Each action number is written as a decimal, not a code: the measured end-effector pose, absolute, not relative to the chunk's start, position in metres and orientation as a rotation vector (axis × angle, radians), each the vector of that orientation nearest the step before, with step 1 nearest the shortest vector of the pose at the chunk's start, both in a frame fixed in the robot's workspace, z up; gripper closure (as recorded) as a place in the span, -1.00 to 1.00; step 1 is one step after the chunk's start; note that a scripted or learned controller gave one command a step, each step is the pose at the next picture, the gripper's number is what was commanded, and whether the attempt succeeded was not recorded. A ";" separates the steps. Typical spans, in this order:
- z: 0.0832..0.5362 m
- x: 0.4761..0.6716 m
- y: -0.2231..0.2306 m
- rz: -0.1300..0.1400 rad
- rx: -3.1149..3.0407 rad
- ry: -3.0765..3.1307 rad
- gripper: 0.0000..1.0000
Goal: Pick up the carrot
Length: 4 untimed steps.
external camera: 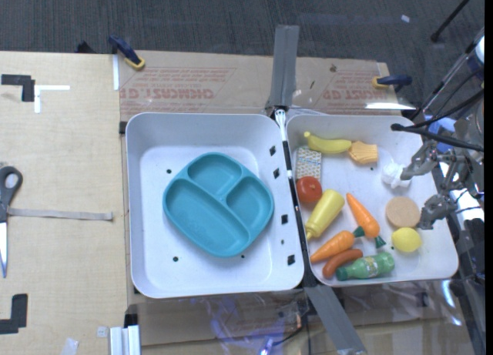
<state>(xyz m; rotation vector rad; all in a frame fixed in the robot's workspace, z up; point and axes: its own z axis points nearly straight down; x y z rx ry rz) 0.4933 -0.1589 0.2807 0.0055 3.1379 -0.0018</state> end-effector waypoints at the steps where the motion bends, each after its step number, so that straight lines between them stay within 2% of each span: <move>1: 0.119 0.479 -0.127 -0.001 0.071 3.139 -1.00; 2: 0.092 0.503 -0.097 -0.001 0.182 3.133 -1.00; 3: 0.102 0.506 -0.096 -0.003 0.177 3.127 1.00; 4: 0.094 0.566 -0.101 0.000 0.633 3.072 1.00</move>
